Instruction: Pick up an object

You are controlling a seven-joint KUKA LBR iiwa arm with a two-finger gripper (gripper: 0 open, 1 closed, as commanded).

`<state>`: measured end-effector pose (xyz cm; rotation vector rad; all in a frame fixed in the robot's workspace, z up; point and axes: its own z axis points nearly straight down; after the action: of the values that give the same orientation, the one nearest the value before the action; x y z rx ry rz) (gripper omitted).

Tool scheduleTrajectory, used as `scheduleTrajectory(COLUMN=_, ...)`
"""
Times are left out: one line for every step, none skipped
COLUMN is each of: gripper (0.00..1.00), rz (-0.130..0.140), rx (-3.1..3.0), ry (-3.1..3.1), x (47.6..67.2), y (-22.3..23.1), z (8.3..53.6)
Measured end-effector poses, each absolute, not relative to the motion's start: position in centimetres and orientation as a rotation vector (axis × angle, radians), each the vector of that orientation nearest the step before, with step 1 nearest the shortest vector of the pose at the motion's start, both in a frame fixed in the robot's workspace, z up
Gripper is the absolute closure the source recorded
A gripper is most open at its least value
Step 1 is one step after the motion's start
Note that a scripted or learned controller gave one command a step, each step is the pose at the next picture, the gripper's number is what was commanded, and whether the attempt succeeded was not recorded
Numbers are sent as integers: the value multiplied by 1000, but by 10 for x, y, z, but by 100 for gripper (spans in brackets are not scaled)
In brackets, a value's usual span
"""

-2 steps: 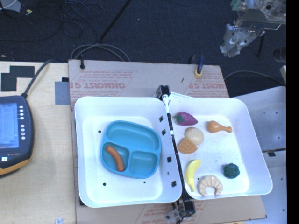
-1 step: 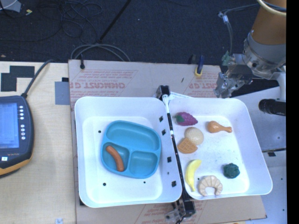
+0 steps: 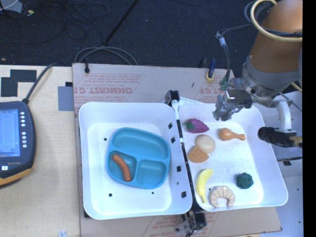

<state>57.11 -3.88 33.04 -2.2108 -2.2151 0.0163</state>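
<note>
While the jaws (image 3: 223,113) hang above the right bin (image 3: 269,147) near the drumstick (image 3: 231,135), I cannot tell their opening

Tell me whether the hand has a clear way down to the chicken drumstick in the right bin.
Probably yes. The hand hangs above the bin's far edge, close to the chicken drumstick, which lies by itself on bare bin floor, apart from the purple toy.

left bin (image 3: 94,132) holds a divided plate (image 3: 139,157) with a sausage (image 3: 122,166) in its near-left compartment. right bin (image 3: 269,177) holds grapes (image 3: 196,126), drumstick (image 3: 231,135), banana (image 3: 203,183), croissant (image 3: 222,196) and broccoli (image 3: 244,180). gripper (image 3: 224,107) hangs over its far edge.
</note>
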Motion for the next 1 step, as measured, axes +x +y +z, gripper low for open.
scheduleTrajectory(gripper=100, rz=-13, rx=-2219, ry=-2232, x=543, y=4, z=451)
